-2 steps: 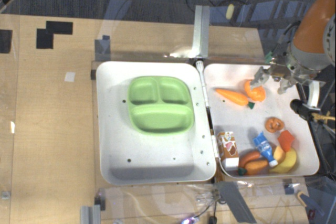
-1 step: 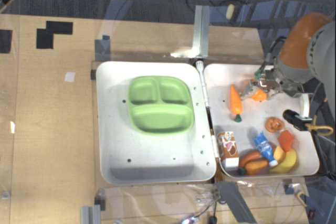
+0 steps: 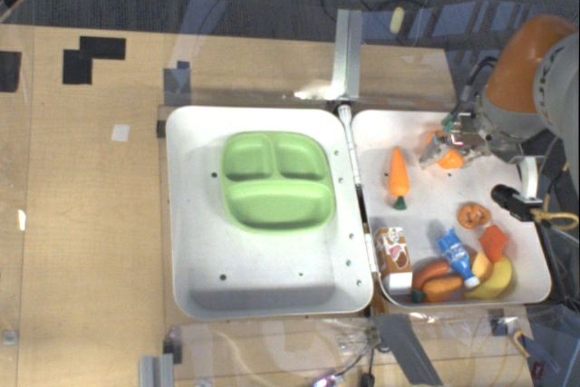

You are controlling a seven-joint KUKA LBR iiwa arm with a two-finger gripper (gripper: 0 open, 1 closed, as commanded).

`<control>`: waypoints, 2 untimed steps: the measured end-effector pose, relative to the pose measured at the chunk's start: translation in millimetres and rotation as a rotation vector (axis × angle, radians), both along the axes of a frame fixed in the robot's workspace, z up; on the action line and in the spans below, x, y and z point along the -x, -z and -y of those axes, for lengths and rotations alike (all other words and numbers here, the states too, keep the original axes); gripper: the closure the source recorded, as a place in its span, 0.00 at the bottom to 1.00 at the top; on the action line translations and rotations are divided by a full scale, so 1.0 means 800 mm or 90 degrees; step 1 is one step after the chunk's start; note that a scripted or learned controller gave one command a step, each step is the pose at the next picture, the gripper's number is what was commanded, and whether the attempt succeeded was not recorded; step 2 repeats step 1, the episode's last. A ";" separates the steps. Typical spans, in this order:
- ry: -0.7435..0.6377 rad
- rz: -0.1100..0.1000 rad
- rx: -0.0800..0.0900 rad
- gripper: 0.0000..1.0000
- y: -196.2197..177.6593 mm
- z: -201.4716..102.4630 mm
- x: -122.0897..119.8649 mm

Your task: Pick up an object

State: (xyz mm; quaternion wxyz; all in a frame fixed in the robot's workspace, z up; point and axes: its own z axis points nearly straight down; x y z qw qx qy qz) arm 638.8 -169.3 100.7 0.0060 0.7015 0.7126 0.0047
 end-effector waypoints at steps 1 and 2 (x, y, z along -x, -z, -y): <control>-0.013 -0.004 -0.001 1.00 -0.145 -0.082 0.000; -0.013 -0.004 -0.001 1.00 -0.145 -0.082 0.000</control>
